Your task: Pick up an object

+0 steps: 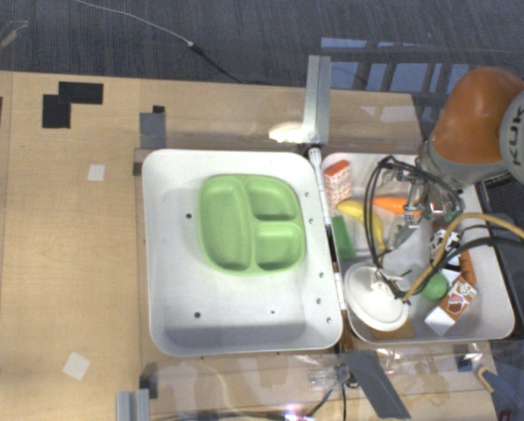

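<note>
Over the right bin [499, 323] the grey arm w/ its orange band [477, 117] reaches in from the right, and the hand [408, 251] hangs low amid a tangle of black cables; can't tell how it is set, since the cables and wrist cover it. Nothing can be seen gripped there.

Right bin holds the clutter: a small red-and-white carton [336, 182] at the far left corner, a banana [367, 217] just right of it, an orange carrot-like piece [392, 204] touching the banana's far end, and a dark green stick [342, 235] lying along the bin's left wall. Nearer the camera sits a white bowl [376, 298] (its rim partly under the cables), w/ a green round item [435, 285] just right of it, a brown-and-white carton [459, 298] further right, and a white block [440, 321] near the bin's near edge.

Left bin [174, 323] carries one thing, a green divided plate [251, 222] w/ three compartments, lying flat about mid-bin, well apart from the hand.

Both bins rest side by side on the tan surface [60, 261], which bears black tape marks [69, 102] at far left.
</note>
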Robot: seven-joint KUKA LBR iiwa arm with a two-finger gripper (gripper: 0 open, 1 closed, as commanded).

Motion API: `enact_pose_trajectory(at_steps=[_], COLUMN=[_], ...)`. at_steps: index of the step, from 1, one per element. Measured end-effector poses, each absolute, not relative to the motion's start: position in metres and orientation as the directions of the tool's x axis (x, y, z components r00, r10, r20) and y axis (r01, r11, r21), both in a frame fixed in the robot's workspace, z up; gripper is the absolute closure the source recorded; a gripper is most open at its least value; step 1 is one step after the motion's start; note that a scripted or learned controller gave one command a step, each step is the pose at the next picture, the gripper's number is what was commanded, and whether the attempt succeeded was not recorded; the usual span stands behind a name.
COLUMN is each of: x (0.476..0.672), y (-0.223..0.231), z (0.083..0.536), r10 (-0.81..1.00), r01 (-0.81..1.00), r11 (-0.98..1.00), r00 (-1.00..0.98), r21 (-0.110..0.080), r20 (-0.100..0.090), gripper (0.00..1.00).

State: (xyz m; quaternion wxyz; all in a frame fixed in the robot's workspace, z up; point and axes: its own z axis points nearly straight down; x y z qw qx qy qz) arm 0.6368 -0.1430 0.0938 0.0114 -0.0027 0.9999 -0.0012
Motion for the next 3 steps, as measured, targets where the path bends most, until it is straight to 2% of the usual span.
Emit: enact_pose_trajectory(at_steps=[1,2,3], x=[0.666,0.675,0.672], y=[-0.095,-0.094,-0.071], z=[0.090,0.108,0.236], r10=[-0.106,-0.105,0.251], r01=[-0.106,-0.105,0.251], r11=[0.994,0.994,0.968], r00=[-0.994,-0.994,-0.968], r21=[-0.006,-0.010,0.004], r20=[0.017,-0.026,-0.019], gripper=[0.00,1.00,1.00])
